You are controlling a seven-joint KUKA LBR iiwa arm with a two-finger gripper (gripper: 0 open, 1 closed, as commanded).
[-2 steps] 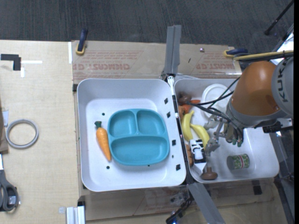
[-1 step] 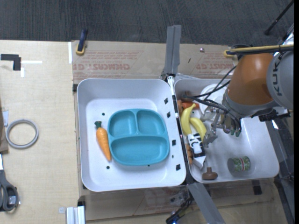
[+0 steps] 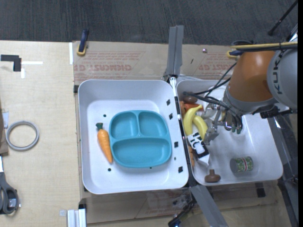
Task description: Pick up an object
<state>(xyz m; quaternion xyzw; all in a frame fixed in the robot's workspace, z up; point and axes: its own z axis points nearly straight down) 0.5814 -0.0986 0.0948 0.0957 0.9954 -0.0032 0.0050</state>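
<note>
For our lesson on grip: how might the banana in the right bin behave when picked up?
The banana looks smooth and glossy, so it may slip. Its curve could make it rock or swivel in the claw. Lying against the bin wall, it may be awkward to reach.

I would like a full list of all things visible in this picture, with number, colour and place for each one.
bins: 2, white, side by side on the bench
divided plate: 1, blue, left bin
carrot: 1, orange, left bin, beside the plate
bananas: 2, yellow, right bin, left side
small jar: 1, greenish, right bin
brown object: 1, right bin, front
tape ring: 1, grey, bench at left
scissors: 1, bench, lower left
arm: 1, grey and orange, over right bin
gripper: 1, near the bananas
</note>
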